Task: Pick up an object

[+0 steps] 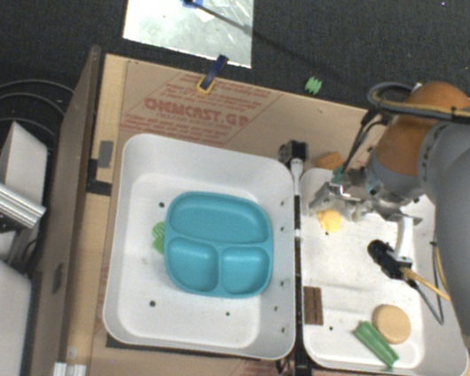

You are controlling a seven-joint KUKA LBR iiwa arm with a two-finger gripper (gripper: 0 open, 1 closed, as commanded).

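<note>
Green stick [377,344] and tan disc [392,323] at right bin's [355,271] near edge, pincer [338,201] over yellow piece [329,219], grip state indiscernible, blue divided tray [218,243] in left bin [132,236].

Dark carpet floor [51,6] w/ shiny metal sheet [193,6], black cables [7,102].

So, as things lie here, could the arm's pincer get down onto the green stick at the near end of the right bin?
Probably yes. The green stick lies open in the right bin, with nothing on top; only the tan round piece sits close beside it. The pincer is at the bin's far end.
</note>
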